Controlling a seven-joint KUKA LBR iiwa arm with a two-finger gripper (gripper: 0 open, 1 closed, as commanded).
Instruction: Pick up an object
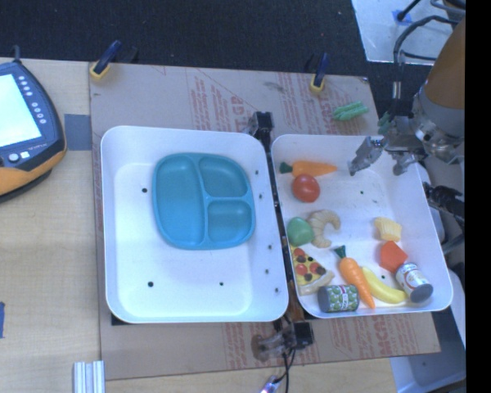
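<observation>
The right white bin [362, 196] holds several toy foods: a carrot [311, 169] at its far left corner, a red tomato [306, 188] just below it, a beige croissant [324, 223], a green pear [299, 232], a pizza slice [308, 268], a green can [338, 298], a second carrot [356, 277], a banana [382, 287], a yellow block [387, 229], a red piece [392, 255] and a small tin [412, 282]. My gripper [382, 156] hangs over the bin's far right part, open, its fingers apart with nothing between them.
The left white bin [124, 244] carries a blue divided plate [204, 200]. A green toy [349, 111] lies on the board beyond the right bin. A tablet-like pendant [16, 129] rests at the far left. Clamps [105, 62] hold the board's far edge.
</observation>
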